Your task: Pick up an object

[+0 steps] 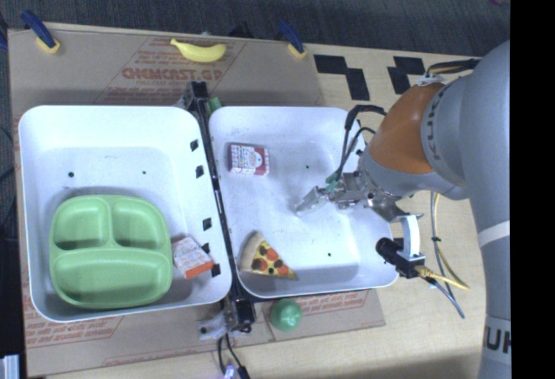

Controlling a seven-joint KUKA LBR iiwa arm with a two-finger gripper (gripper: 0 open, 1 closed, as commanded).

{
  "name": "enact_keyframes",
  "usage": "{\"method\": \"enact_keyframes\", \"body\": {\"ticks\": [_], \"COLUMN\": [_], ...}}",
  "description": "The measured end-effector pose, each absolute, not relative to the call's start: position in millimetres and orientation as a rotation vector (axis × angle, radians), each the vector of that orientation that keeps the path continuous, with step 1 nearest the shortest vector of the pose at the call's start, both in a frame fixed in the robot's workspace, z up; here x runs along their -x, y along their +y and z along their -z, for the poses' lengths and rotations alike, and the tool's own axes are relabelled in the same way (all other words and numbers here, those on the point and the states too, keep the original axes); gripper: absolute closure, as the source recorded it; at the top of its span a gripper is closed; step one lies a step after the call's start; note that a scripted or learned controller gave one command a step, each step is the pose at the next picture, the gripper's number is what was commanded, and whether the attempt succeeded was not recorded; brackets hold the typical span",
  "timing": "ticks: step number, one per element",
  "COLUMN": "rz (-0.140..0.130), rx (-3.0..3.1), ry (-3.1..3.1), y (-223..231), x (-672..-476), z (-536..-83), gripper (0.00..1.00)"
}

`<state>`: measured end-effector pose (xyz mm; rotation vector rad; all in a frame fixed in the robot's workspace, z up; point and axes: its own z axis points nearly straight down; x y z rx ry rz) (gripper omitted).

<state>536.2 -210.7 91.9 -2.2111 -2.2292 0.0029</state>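
Observation:
In the right bin [286, 119] lie a small red and white carton [248, 160] near the back left and a pizza slice toy [265, 258] at the front left. My gripper [305, 201] hangs over the middle of that bin, reaching in from the right, its metal fingers pointing left. It is to the right of the carton and above the pizza slice, apart from both. Nothing shows between the fingers.
The left bin [104, 126] holds a green divided tray [109, 250] and a small orange and white box [192, 257]. A yellow banana [199, 49] lies behind the bins. A green ball [284, 314] sits in front of the right bin.

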Motion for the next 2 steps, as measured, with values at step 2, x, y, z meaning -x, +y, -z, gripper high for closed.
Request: {"method": "enact_keyframes", "body": {"ticks": [2], "rz": [-0.003], "rx": [2.21], "ry": [-2.228], "y": [-121.3], "x": [-523.2], "z": [-119.1], "gripper": [0.0]}}
